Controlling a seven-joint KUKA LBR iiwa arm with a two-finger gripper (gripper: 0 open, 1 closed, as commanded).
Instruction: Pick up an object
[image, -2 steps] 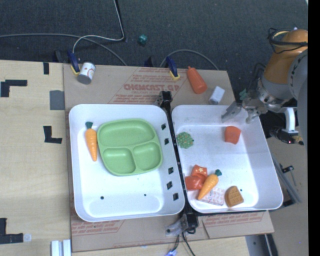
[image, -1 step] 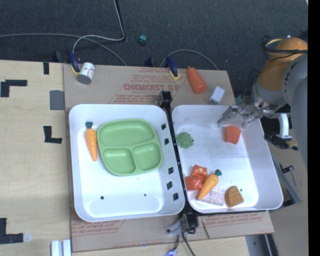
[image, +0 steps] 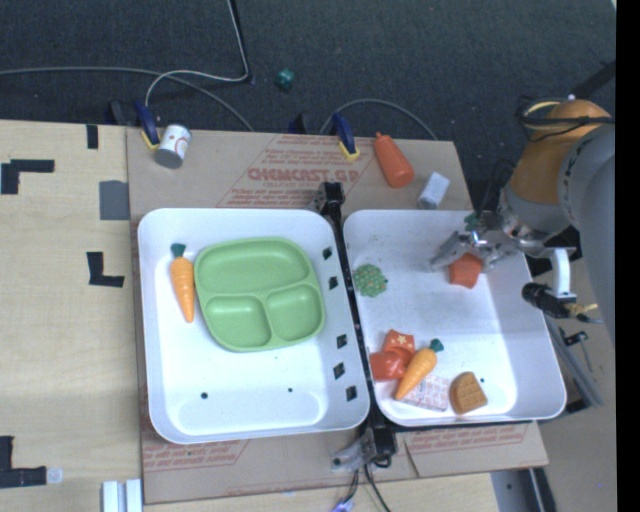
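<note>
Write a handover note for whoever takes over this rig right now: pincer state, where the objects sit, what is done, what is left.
Pincer: low over the right white bin, at its upper right, right beside a small red-orange block; a grasp cannot be confirmed.
Right bin also holds: green leafy toy, red block, small orange toy carrot, tan biscuit-shaped piece.
Left white bin: green divided plastic plate, second orange toy carrot beside it.
Done: approach only. Left: grip and lift one object.

The grey arm (image: 590, 190) reaches in from the right, its orange band (image: 545, 165) above the wrist, the pincer (image: 462, 250) pointing left and low.
</note>
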